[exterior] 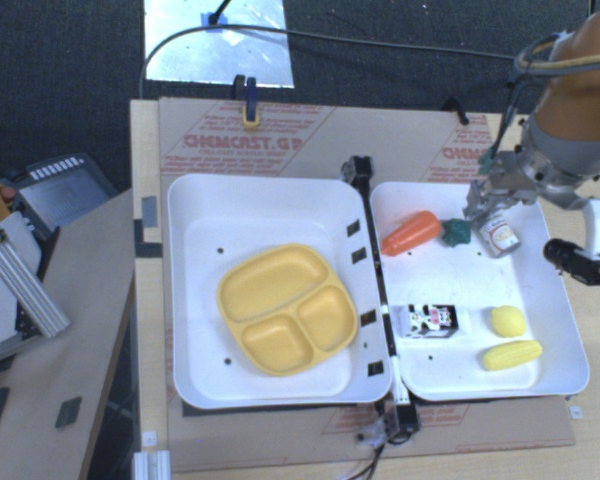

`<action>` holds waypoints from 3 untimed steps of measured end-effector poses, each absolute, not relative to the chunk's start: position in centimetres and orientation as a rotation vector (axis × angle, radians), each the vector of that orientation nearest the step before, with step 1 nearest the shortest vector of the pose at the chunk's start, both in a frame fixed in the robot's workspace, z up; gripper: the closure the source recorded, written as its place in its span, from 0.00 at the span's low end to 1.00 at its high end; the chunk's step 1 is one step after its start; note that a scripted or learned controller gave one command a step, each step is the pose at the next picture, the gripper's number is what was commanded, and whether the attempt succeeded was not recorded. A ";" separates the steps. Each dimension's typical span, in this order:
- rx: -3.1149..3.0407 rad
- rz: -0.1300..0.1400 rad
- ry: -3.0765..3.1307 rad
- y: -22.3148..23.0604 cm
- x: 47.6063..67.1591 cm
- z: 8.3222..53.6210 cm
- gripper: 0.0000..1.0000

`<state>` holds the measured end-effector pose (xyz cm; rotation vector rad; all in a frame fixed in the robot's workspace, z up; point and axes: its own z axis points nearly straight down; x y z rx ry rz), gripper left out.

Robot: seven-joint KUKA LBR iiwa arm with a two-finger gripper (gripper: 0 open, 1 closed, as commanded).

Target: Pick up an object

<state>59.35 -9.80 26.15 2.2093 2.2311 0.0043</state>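
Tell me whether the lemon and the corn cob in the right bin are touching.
Apart. The camera view shows a thin strip of white bin floor between the lemon and the corn cob lying just in front of it.

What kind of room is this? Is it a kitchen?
Probably not a kitchen but a robot lab bench: a robot arm reaches over two white bins, and the carrot, corn and yellow tray look like plastic toys.
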 end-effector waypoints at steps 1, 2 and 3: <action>2.210 0.005 2.231 -5.0 59.8 26.3 1.00; 2.211 0.003 2.232 0.3 59.1 24.7 1.00; 2.210 0.004 2.232 6.2 59.1 25.1 1.00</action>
